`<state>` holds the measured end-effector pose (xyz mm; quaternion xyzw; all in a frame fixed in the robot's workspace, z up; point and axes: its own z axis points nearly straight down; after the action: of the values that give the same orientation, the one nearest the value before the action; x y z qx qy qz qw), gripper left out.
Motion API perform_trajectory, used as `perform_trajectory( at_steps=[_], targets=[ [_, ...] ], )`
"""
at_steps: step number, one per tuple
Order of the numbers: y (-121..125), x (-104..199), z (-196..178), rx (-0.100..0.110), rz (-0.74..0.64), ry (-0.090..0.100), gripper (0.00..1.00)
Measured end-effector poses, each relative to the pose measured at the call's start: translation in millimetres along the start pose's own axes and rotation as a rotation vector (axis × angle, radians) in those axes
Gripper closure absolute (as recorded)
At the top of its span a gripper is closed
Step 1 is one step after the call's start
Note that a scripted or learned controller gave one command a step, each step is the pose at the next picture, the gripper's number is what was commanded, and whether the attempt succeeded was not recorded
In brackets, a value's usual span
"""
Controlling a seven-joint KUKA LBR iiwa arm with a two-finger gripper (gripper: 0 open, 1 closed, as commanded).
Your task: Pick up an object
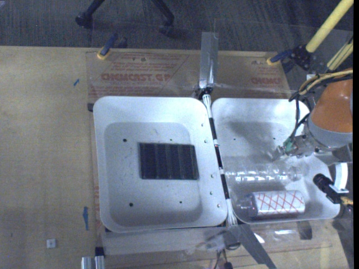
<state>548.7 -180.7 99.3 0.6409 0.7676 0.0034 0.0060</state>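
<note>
a can [279,203] with a red crosshatch on white lies on its side in the right bin [247,116], near the front wall, its long axis running left to right with the silvery end pointing left. just behind it, a clear bottle [263,176] also lies flat, parallel to the can, its length running left-right too (it is see-through, so which end is the neck is hard to tell). the gripper [289,148] sits above the bottle's right end, close to the bin's right side; whether its fingers are apart or together cannot be told from here, and nothing is seen clamped between them. the arm [332,116], with its orange band, comes in from the right.

the left bin [112,116] holds a dark ribbed pad [168,161] lying flat near its middle. both bins rest on a tan bench [39,150], touching along a shared middle edge. beyond the bench is grey carpet [252,4], with a black chair base [126,1] and a yellow pole [334,15] at the far right.
</note>
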Motion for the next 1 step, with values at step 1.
perform_trajectory(
  at_steps=[1],
  targets=[
    [-7.2,8.8,10.0,0.004,-0.046,-0.001,1.00]
  ],
)
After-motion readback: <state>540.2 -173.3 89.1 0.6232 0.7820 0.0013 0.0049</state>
